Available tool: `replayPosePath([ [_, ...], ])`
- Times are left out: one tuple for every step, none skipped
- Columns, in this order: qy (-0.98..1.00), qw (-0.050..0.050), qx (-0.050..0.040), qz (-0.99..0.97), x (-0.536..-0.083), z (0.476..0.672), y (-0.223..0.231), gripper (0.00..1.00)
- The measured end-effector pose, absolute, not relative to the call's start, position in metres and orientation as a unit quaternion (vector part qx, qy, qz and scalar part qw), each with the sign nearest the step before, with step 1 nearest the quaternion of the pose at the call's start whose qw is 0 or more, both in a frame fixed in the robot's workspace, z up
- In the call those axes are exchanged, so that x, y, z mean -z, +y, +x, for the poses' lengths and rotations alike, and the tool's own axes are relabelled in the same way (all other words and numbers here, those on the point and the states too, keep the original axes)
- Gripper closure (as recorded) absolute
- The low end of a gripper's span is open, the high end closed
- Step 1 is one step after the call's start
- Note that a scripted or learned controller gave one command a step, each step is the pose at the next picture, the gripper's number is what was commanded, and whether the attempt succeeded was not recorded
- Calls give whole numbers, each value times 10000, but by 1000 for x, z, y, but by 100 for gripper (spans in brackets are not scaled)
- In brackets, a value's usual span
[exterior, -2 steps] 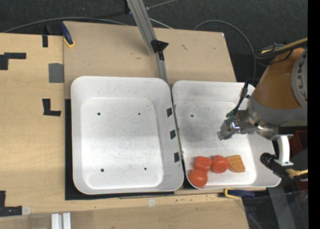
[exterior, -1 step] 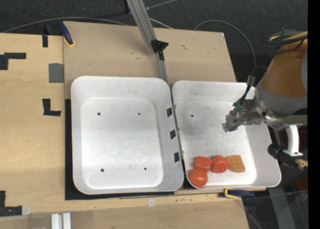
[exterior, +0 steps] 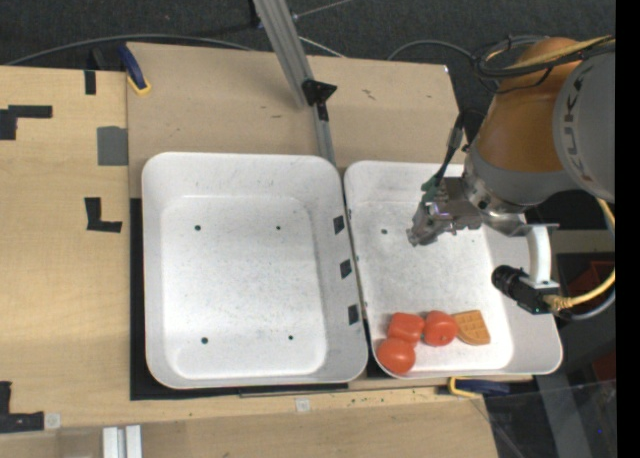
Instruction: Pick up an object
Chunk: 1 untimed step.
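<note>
Three red tomato-like pieces lie bunched at the near edge of the right bin. An orange-tan cracker-like piece rests just right of them. My gripper hangs over the middle of the right bin, well above and behind those objects, pointing down to the left. Nothing shows between its tips, and the angle hides how far apart they are.
The left bin sits beside the right one, joined along a dark clipped seam. A slanted metal pole crosses behind both bins. A black cable fitting juts from the arm over the right bin's right side.
</note>
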<state>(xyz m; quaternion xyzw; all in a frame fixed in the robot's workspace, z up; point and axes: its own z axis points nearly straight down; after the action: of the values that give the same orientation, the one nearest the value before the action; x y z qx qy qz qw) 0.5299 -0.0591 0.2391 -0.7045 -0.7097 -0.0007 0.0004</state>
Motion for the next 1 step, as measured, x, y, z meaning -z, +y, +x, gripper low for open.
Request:
replayPosePath([
  [-7093, 7, 3, -7049, -243, 549, -16, 100],
])
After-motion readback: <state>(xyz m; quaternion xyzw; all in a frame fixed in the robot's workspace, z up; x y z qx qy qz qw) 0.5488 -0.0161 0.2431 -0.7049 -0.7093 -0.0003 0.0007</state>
